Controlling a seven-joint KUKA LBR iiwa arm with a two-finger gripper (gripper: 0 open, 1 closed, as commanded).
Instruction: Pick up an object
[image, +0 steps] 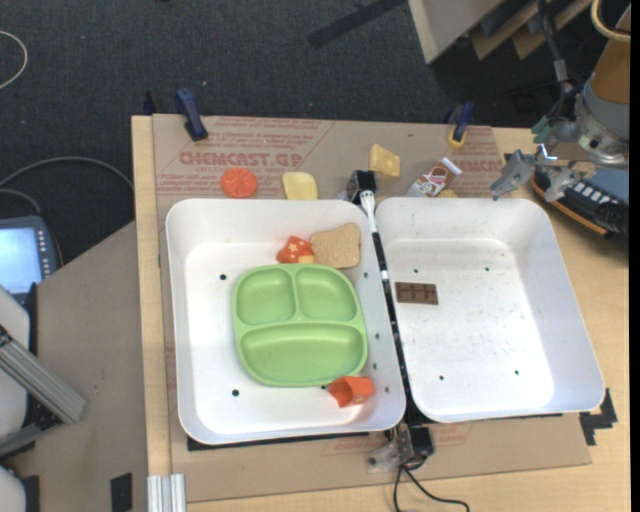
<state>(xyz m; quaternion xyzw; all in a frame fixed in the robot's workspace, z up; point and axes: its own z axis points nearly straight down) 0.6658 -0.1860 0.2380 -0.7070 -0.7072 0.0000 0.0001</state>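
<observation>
Landmark: green divided plate (298, 325), lying flat in the left bin (190, 300).

Nearest the camera, an orange block (350, 390) rests just off the plate's near right corner, touching or almost touching its rim.

To the plate's right, in the right bin (560, 330), a brown chocolate-bar piece (417, 293) lies alone on open floor. It is judged the easiest pick, with nothing crowding it.

At the plate's far edge, a toast slice (336, 246) sits with a small red-and-yellow piece (294, 250) just beside it. They lie close together, so a grasp there risks catching both.

Beyond the bins, on the cardboard sheet (150, 300), lie a red disc (239, 182), two yellow pieces (299, 185) and a small packet (434, 180), all out of play.

Farthest right of the plate, the gripper (520, 172) hangs outside the right bin's far corner with nothing between its fingers; whether it is spread or closed cannot be told.
</observation>
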